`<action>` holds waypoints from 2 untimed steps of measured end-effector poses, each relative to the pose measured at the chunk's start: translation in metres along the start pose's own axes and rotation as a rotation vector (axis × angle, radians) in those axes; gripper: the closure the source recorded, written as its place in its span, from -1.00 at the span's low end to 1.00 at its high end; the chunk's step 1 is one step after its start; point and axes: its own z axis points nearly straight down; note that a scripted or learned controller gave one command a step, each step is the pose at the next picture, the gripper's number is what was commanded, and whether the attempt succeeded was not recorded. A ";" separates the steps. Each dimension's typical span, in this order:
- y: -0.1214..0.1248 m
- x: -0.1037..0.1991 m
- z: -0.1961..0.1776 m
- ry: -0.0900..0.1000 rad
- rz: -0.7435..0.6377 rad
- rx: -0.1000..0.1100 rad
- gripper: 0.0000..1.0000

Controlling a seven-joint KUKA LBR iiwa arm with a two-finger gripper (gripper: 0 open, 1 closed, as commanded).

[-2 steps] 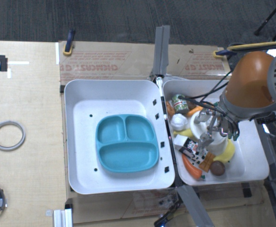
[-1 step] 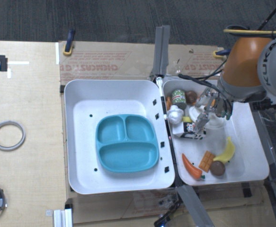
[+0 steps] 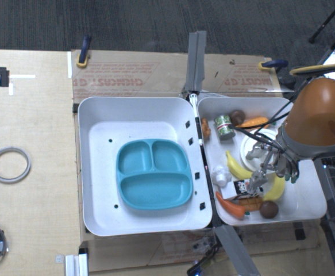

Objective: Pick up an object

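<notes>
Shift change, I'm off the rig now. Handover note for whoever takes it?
Gripper: low in the right bin, over the clutter beside the banana; fingers too blurred to read, nothing clearly held.
Right bin also holds a green can, carrot, brown ball, orange pepper and kiwi near the front edge.
Left bin holds a teal divided tray.
Done: arm is down among the objects.
Left: confirm a grasp and lift; no pick visible yet.
</notes>
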 end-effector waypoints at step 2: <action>0.020 0.033 -0.001 -0.005 0.133 -0.001 -1.00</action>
